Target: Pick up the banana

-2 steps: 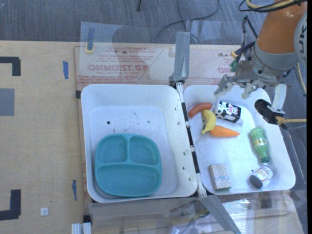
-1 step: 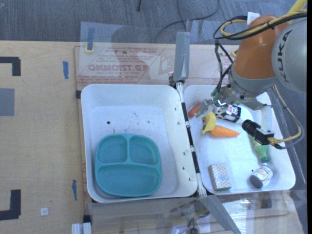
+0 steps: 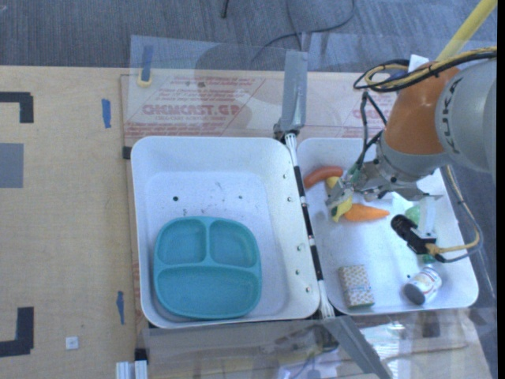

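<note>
Two shallow white bins sit side by side on the desk (image 3: 63, 212). The left bin (image 3: 150, 164) holds a teal divided plate (image 3: 207, 268) towards its near side. In the right bin (image 3: 380, 249), the gripper (image 3: 347, 194) is low over the far left part, right above the banana (image 3: 342, 208), whose yellow shows just beneath it. Whether the gripper is wide, narrow or closed on the banana cannot be told. An orange carrot (image 3: 369, 212) lies just right of the banana, and another orange piece (image 3: 322, 175) lies just beyond it. A small patterned box (image 3: 357, 285) and a silvery container (image 3: 422, 284) lie by the near edge.
</note>
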Robot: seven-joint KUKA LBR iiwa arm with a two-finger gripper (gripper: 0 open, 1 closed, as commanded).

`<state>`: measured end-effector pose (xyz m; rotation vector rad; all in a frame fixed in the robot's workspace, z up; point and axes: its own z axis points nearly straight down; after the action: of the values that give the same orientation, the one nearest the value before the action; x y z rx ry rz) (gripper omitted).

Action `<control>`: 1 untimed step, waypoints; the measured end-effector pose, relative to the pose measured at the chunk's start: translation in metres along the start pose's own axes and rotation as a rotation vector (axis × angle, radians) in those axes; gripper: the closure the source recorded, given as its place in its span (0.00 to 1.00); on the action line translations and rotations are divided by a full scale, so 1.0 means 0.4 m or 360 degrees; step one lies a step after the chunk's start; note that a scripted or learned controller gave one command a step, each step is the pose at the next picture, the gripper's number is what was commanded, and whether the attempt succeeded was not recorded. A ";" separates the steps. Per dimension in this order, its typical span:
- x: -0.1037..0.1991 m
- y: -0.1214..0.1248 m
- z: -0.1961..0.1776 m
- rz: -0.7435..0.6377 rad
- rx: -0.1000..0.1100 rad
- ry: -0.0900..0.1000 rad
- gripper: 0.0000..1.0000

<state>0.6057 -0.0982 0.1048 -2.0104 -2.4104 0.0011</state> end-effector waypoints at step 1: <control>-0.008 -0.001 -0.022 0.0014 -0.0002 0.0000 1.00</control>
<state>0.6061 -0.1013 0.1135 -2.0216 -2.4022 -0.0005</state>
